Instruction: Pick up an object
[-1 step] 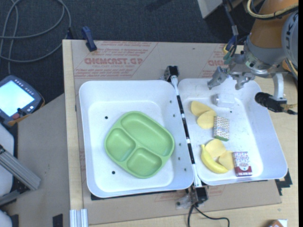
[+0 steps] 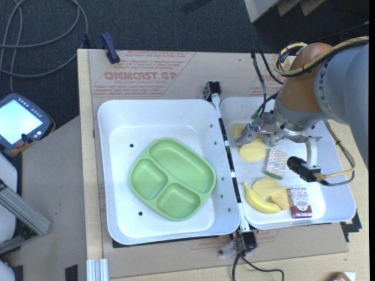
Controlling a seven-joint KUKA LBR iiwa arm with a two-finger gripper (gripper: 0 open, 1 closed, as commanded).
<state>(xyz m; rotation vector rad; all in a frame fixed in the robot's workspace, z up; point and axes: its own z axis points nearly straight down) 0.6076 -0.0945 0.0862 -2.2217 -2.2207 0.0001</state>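
The right white bin (image 2: 347,199) holds several small items. A pale yellow round piece (image 2: 253,151) lies near its left wall, with a smaller yellow piece (image 2: 238,130) just behind it. To the right are a speckled white packet (image 2: 275,163), a banana (image 2: 260,201), a yellow lump (image 2: 268,185) and a red and white carton (image 2: 299,203). My gripper (image 2: 258,132) hangs low over the back left part of this bin, just above the pale yellow round piece. Nothing is visibly held.
The left white bin (image 2: 106,117) holds a green divided plate (image 2: 171,177). A black clamp (image 2: 212,89) sits where the two bins meet at the back. The grey arm and its cables (image 2: 328,174) cross the right bin's back right. A blue clip (image 2: 109,46) lies on the bench's far left corner.
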